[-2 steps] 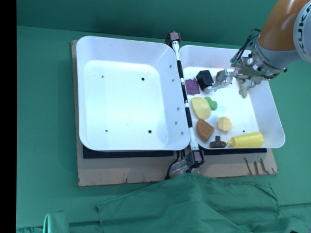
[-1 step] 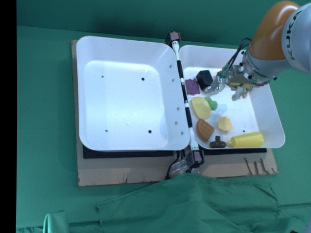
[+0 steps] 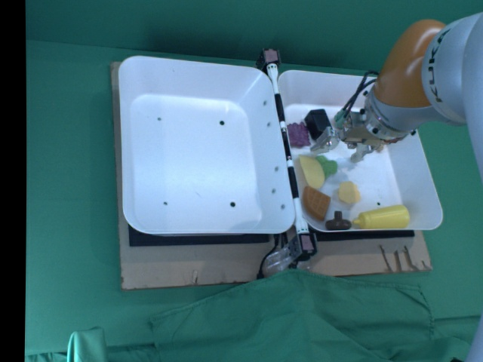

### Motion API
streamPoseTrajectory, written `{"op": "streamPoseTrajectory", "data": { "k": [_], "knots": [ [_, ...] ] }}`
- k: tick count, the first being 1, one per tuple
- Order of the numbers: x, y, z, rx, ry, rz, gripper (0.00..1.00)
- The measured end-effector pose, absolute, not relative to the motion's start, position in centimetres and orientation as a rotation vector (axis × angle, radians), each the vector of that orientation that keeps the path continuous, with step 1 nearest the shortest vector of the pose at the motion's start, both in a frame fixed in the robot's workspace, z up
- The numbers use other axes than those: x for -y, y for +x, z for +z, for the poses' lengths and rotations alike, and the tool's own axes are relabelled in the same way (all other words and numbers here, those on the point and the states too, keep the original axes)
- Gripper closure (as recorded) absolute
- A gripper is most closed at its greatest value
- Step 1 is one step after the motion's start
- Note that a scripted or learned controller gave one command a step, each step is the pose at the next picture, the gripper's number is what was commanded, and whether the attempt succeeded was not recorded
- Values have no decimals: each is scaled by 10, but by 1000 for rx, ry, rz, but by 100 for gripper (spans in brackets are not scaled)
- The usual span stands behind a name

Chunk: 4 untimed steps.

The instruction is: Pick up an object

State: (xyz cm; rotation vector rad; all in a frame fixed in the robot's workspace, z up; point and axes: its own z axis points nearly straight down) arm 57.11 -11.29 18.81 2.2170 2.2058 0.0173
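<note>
My gripper [image 3: 341, 146] hangs over the middle of the right bin [image 3: 423, 179], open, with nothing between its fingers. Just below it lies a pale yellow piece with a green end [image 3: 312, 170]. To its left sit a black block [image 3: 316, 118] and a purple toy [image 3: 298, 134]. Nearer the front are a small yellow chunk [image 3: 348, 193], an orange wedge [image 3: 317, 202], a dark brown piece [image 3: 337, 221] and a yellow bottle [image 3: 383, 217] lying on its side.
The left bin [image 3: 151, 89] stands beside the right one, with a black-and-white divider rail [image 3: 284, 145] between them. Both rest on cardboard [image 3: 189, 274] over green cloth. A fold of green fabric [image 3: 302, 315] lies at the front.
</note>
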Motion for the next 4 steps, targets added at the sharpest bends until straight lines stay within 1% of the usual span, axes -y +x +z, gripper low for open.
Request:
{"op": "streamPoseTrajectory", "data": {
  "k": [1,2,3,4],
  "knots": [
    [115,572,201,-2198,2214,18,100],
    [116,564,255,-2212,2218,8,100],
    [110,568,303,-2213,2218,8,100],
    [119,573,353,-2212,2217,9,100]
  ]
}}
